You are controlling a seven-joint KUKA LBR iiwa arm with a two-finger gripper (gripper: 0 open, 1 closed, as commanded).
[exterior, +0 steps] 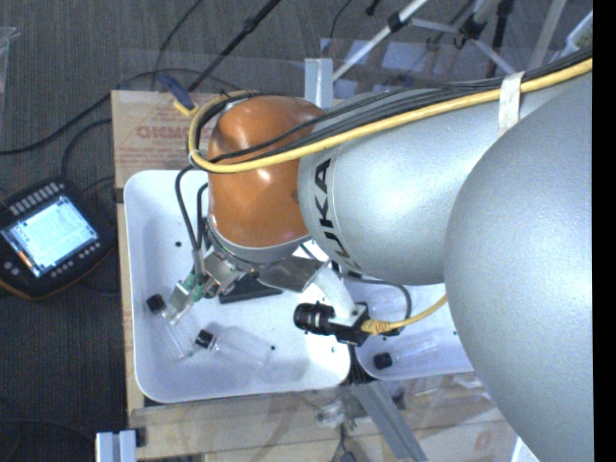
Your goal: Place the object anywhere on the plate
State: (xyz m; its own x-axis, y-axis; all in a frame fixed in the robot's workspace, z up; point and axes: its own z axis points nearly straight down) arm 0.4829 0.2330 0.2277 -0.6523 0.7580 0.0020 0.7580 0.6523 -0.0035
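Reaching arm: the grey arm (pixel 462 210) comes in from the right, and its orange band (pixel 255 176) hangs over the left bin (pixel 144 219).
Hand: the hand (pixel 188 296) is low in the left bin's near-left part; whether it is open or closed cannot be told at this slant.
Task's thing: a clear vial (pixel 171 313) with a black cap lies on the bin floor, right at the tip of the hand. I cannot tell whether it is gripped or only touched.
Second vial: a second vial (pixel 236 346), of the same kind, lies on its side just nearer the bin's front edge.
Plate: what looks like a white plate (pixel 414 370) shows under the arm in the right bin.
Third vial: a third vial (pixel 414 352) with a black cap rests on it.
Beside the worktop: a pendant (pixel 48 234) with a lit screen lies on the dark floor to the left.
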